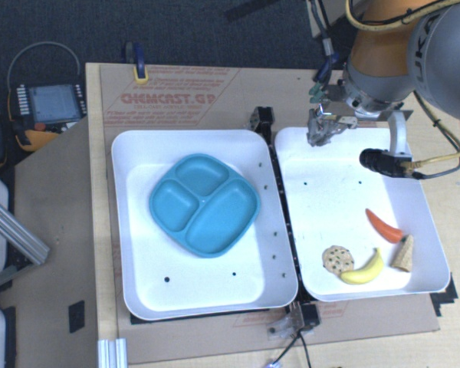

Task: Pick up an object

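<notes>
Objects for picking: lying clustered at the near end of the right bin (422, 205), well apart from the gripper (319, 135). Camera view, item by item. Banana (366, 270): yellow, curved, smooth-skinned, looking like a plastic toy; touching or just beside a round speckled cookie (337, 259), tan with dark chips. Carrot (384, 225): orange-red, tapered, glossy, lying on a slant just above a small tan wedge (402, 253), possibly a bread or cake slice, kind uncertain. Left bin (130, 205): carrying a blue divided plate (205, 204), three compartments, rounded corners, matte plastic, sitting near the middle. Both bins: shallow, white, smooth, resting side by side on a brown board printed with red lettering. Gripper: hanging at the far left corner of the right bin, small metal fingers pointing down, nothing visible between them; jaw state not being readable at this size, so cannot tell whether apart or together. Arm: grey casing with orange band, reaching in from the right. Step in hand, judged: approaching, with no target yet engaged. Doing it well: travelling toward the near end of the right bin, choosing an item with free space around it, probably the carrot, descending with fingers straddling its narrow width, avoiding the banana and cookie pair where crowding could be spoiling the grasp.
</notes>
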You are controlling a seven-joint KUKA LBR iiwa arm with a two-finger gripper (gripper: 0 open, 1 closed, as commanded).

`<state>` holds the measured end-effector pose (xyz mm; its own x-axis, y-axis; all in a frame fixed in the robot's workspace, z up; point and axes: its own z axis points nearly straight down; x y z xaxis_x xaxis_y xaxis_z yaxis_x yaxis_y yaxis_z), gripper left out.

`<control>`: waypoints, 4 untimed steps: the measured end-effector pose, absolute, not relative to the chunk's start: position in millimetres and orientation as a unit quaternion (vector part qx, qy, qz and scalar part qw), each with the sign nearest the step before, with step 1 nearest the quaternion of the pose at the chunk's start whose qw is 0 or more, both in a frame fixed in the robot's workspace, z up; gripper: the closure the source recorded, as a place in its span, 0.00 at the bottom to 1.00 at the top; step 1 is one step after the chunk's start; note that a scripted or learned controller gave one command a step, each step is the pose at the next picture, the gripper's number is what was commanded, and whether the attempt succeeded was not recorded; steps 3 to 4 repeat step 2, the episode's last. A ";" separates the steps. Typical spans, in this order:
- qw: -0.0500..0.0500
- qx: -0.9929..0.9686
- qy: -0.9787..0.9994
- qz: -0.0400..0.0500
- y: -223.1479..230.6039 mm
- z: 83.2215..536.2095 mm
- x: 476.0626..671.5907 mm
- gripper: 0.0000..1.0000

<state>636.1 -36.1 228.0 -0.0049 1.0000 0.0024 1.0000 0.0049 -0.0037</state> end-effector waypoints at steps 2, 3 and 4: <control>0.002 -0.705 -0.709 0.000 72.0 230.0 576.8 1.00; 0.002 -0.705 -0.709 0.000 72.0 230.0 576.8 1.00; 0.002 -0.705 -0.709 0.000 72.0 230.0 576.8 1.00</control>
